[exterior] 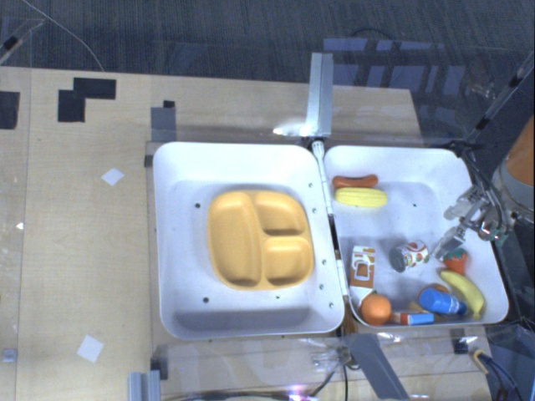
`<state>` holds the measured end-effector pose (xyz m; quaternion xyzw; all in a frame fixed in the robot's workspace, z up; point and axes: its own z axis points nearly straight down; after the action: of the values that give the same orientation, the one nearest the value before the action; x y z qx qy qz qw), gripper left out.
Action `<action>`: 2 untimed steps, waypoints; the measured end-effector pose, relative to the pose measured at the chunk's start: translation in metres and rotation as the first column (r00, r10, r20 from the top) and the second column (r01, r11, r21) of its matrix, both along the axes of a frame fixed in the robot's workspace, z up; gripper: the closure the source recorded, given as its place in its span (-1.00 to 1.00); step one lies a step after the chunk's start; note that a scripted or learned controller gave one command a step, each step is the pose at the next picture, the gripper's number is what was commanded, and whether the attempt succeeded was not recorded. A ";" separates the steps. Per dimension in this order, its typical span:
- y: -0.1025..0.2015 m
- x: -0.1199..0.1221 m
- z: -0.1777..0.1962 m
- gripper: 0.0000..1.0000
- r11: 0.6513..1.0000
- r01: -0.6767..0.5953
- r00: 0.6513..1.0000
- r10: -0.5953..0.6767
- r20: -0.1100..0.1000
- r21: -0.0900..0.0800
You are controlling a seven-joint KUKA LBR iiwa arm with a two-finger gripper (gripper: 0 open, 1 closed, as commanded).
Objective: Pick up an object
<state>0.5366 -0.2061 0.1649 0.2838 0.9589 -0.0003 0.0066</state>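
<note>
Camera view is looking down on two white bins. Nearest in the right bin (501, 307), an orange (376, 309), a blue bottle (440, 301) and a banana (465, 291) are lying along the front wall. Behind them a small carton (362, 266) and a grey can (410, 256) are sitting mid-bin. The gripper (465, 222) is hovering above the right side, fingers apart, clamping nothing. Farther back, corn (360, 197) and a sausage (355, 181) are lying together. A yellow divided tray (259, 238) is sitting in the left bin (175, 224).
</note>
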 end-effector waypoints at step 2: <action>0.050 0.066 -0.076 -1.00 0.965 0.261 0.965 -0.261 -0.003 0.007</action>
<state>0.6025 -0.1560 0.0884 0.4076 0.9131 0.0020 0.0043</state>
